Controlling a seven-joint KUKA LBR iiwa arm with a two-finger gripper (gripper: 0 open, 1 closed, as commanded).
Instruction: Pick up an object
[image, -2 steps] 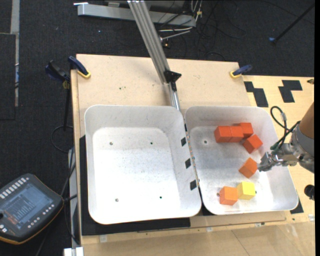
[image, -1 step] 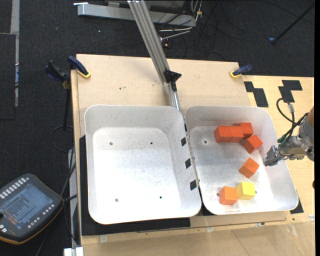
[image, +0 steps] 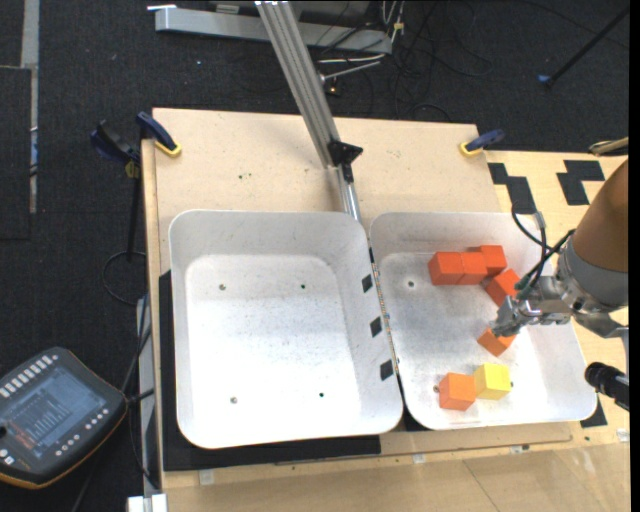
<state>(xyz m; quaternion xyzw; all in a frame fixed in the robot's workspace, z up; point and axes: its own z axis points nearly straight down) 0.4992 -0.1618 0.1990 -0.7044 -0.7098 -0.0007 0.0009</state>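
The end effector (image: 512, 322) hangs low over the right bin (image: 560, 400), reaching in from the right edge, right above a small orange block (image: 494, 343) that sits just under its tip. Whether it grips that block or merely touches it cannot be told, and the arm's wrist hides the block's upper part. Just behind lies a cluster of orange blocks (image: 468, 265), one angled piece running down toward the end effector. Nearer the front rim, an orange cube (image: 457, 391) and a yellow cube (image: 493, 381) touch each other. The left bin (image: 200, 300) sits alongside, speckled white. Both bins rest on a pale wooden tabletop (image: 260, 160) with blue-and-yellow clamps (image: 158, 133) at its back corners. A teach pendant (image: 50, 415) lies on the dark floor at left.
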